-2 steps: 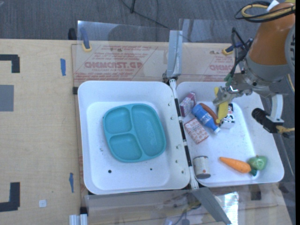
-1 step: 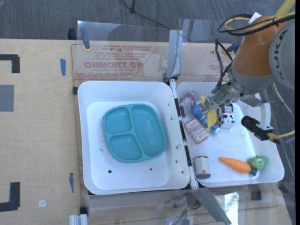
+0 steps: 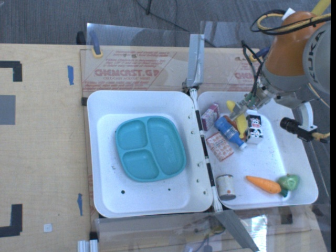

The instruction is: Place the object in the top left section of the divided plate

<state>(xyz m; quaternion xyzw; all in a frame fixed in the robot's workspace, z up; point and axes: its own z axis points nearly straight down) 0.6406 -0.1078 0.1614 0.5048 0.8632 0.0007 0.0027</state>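
Claw (image 3: 251, 103) sits upper right of frame, over right bin (image 3: 299, 164), just above cluster of small items; you cannot tell from this angle whether it grips anything. Cluster under it: yellow piece (image 3: 238, 117), blue bottle (image 3: 230, 130), black-and-white carton (image 3: 254, 128), pink box (image 3: 210, 115), red-patterned packet (image 3: 220, 146). Toy carrot (image 3: 265, 185) lies lower right, small grey can (image 3: 226, 186) near bin's lower left corner. Teal divided plate (image 3: 151, 148) rests centre of left bin (image 3: 102, 156), all sections bare. Your task object not identifiable among these.
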